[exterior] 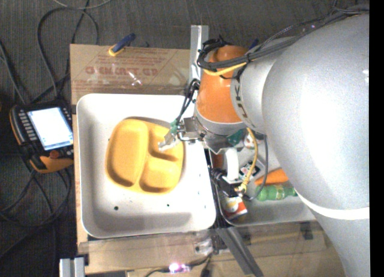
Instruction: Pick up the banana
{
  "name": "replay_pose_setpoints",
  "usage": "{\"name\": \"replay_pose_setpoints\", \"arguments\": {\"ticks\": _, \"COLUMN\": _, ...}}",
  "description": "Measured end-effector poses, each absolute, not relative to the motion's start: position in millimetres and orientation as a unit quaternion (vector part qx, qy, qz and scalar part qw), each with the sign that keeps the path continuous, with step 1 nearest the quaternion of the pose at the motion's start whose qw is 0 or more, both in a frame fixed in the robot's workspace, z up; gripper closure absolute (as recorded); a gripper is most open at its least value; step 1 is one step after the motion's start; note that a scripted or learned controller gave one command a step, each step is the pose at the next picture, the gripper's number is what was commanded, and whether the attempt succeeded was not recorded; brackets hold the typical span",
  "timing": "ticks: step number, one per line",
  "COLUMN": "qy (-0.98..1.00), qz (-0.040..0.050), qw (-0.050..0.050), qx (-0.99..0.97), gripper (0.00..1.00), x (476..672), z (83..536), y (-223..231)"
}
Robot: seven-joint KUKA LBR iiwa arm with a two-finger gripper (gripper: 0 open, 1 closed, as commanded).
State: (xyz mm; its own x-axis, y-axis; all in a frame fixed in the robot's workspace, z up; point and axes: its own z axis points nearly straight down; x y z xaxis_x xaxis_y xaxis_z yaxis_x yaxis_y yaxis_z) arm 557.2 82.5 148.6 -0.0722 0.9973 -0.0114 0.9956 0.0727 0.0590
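white bin [90, 210] on bench (cables [60, 6] on dark floor)

We see two bins side by side: the left bin [90, 210] holds a divided tray [144, 154] lying near its middle. The arm [300, 114] reaches in from the right and hangs over the divide between the bins. In the right bin [282, 213], below the arm, lie a bottle [276, 193] and a can [235, 208]. A handheld screen [45, 129] sits left of the bins.
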Motion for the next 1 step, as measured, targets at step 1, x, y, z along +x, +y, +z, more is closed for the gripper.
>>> {"name": "replay_pose_setpoints", "arguments": {"ticks": 1, "qy": 0.74, "qz": 0.0199, "qw": 0.028, "qx": 0.672, "gripper": 0.0, "x": 553.5, "z": 147.9, "y": 82.8}}
